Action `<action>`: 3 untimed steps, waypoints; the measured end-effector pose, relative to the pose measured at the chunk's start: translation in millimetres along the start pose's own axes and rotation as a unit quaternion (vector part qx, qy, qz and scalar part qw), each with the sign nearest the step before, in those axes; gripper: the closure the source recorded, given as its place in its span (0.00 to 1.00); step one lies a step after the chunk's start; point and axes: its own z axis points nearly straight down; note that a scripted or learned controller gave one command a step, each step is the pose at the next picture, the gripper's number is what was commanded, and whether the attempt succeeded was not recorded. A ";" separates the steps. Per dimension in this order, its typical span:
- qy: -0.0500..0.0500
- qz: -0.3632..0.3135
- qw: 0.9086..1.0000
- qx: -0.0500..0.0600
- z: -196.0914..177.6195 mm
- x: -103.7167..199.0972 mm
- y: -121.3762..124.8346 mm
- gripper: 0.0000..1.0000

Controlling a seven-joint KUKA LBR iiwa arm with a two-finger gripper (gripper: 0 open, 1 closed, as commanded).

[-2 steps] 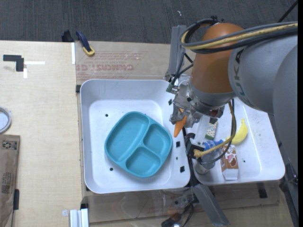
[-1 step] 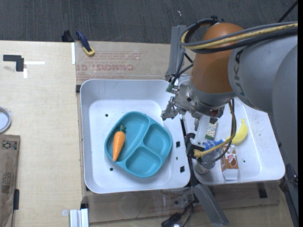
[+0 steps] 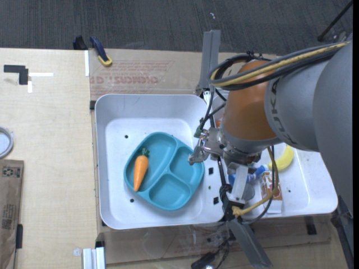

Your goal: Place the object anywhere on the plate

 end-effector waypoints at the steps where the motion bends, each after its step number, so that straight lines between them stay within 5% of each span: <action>1: 0.000 0.115 0.993 0.000 -0.2 -25.9 -6.5 0.00; 2: 0.001 0.182 0.983 -0.001 -0.4 -77.3 9.9 0.00; 3: 0.001 0.204 0.979 -0.001 -0.7 -75.3 14.0 0.00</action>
